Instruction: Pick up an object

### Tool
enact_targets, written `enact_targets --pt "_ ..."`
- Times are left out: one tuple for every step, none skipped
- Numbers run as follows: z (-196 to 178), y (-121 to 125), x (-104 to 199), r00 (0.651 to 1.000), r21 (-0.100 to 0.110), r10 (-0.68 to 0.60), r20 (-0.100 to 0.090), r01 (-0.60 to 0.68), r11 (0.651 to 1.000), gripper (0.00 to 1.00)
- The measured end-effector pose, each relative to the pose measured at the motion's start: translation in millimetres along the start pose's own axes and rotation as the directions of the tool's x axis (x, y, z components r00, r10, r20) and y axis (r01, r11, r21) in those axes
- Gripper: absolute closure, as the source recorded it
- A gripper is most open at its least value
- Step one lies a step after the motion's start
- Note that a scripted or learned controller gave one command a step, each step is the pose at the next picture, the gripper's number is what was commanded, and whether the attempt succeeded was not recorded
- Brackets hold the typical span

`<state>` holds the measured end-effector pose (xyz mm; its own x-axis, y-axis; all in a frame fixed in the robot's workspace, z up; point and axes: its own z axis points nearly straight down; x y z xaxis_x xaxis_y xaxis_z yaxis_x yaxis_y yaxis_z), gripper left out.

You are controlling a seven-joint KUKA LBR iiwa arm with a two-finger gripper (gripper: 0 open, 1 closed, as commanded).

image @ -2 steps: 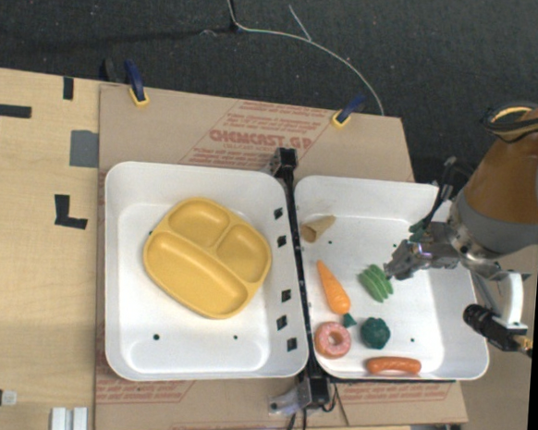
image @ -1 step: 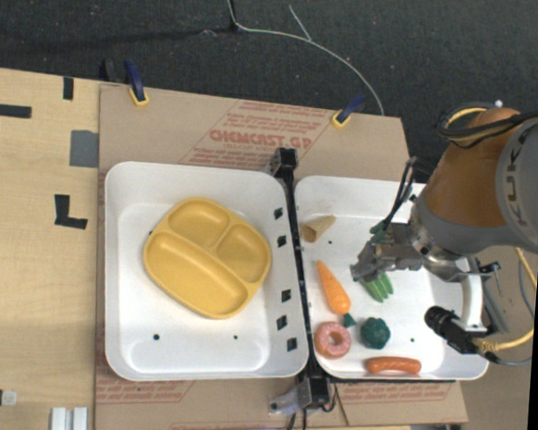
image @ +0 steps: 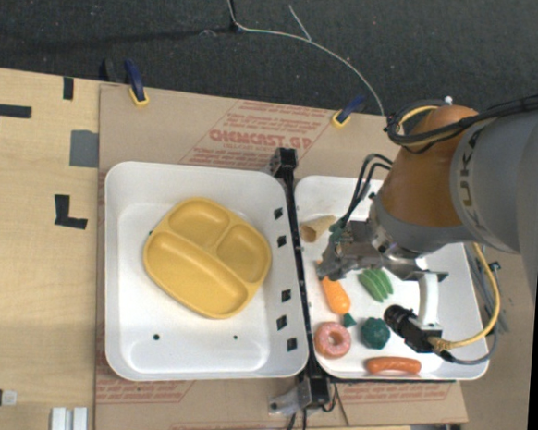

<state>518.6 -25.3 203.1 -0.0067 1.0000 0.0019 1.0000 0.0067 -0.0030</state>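
My gripper (image: 337, 263) hangs low over the left part of the right bin (image: 464, 271), reaching in from the right. Its tip is just above the upper end of an orange carrot (image: 336, 296), which lies on the bin floor. A green vegetable (image: 375, 283) lies just right of the carrot, partly under the wrist. Toward the front lie a pink donut (image: 333, 339), a dark teal piece (image: 375, 334) and a red sausage (image: 393, 365). A small tan piece (image: 316, 229) sits behind the gripper near the divider. Nothing visibly hangs from the gripper.
The left bin (image: 125, 272) holds a yellow divided plate (image: 208, 256). A black-marked wall (image: 289, 257) separates the two bins. The arm's bulky grey and orange body (image: 438, 190) covers the back of the right bin.
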Motion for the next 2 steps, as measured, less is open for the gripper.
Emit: enact_targets --pt "6 9 58 1.0 0.0 -0.001 0.0 0.001 1.0 1.0" --pt "9 15 108 1.0 0.0 -0.001 0.001 0.001 1.0 1.0"
